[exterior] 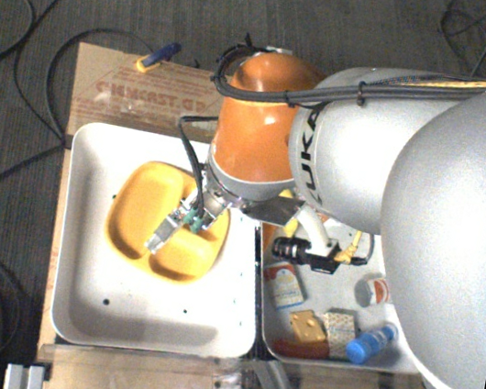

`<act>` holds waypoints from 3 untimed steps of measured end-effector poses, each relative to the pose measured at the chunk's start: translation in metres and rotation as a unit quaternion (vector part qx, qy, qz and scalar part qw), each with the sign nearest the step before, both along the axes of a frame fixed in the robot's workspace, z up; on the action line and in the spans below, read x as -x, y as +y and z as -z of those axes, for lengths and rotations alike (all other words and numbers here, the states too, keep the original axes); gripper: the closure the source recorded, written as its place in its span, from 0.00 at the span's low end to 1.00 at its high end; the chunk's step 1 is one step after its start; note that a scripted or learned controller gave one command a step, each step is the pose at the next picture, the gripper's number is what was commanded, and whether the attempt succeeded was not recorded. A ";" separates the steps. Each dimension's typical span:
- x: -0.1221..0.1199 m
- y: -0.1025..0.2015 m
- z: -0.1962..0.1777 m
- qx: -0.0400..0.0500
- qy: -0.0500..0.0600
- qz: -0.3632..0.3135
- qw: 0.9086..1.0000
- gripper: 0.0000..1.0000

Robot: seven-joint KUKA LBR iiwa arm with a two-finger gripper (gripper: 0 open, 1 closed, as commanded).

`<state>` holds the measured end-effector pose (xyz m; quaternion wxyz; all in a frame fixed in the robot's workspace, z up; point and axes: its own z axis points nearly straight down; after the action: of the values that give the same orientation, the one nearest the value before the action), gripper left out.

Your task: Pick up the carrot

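Observation:
My gripper (164, 236) hangs over the left white bin (77, 290), pointing down and to the left. Its tip is above a large yellow-orange two-lobed object (145, 195) that lies in the upper middle of that bin. The tip sits over the dip between the two lobes. The orange band of the arm (254, 130) and the grey arm body cover the top right of the left bin and most of the right bin. I cannot pick out a carrot shape for certain.
The right bin (266, 337) holds a small bottle with a red label (285, 286), a brown block (308, 327), a blue bottle (371, 343) and a small can (374, 291). A cardboard sheet (121, 93) lies behind the left bin. Cables run over the floor.

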<state>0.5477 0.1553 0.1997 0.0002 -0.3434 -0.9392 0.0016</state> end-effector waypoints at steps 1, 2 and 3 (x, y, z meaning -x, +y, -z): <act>-0.033 0.021 0.091 -0.004 -0.014 -0.171 0.985 0.00; -0.029 0.022 0.086 -0.005 -0.008 -0.171 0.985 1.00; 0.065 0.047 0.027 -0.002 0.001 -0.124 0.992 1.00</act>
<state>0.4826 0.2019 0.1723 0.0012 -0.2247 -0.9744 0.0005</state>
